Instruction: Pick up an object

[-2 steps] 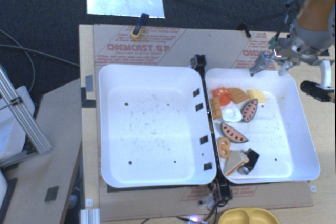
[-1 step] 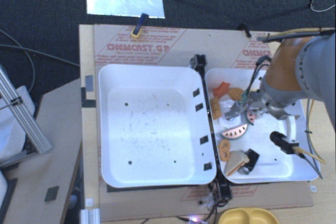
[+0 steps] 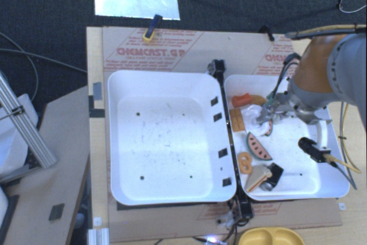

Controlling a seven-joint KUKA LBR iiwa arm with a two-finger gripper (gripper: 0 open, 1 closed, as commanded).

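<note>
In the right bin (image 3: 338, 183), going from its near edge to the far one, lie a black and tan piece (image 3: 267, 176), a pretzel (image 3: 245, 162), a watermelon slice (image 3: 259, 147) and an orange piece (image 3: 241, 100). The gripper (image 3: 267, 117) hangs above the far left part, just beyond the slice, whose long axis runs diagonally.

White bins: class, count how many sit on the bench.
2. The left bin sits at the centre of the view. The right bin is beside it, holding small toys under the arm; nothing suggests hidden ones.
</note>
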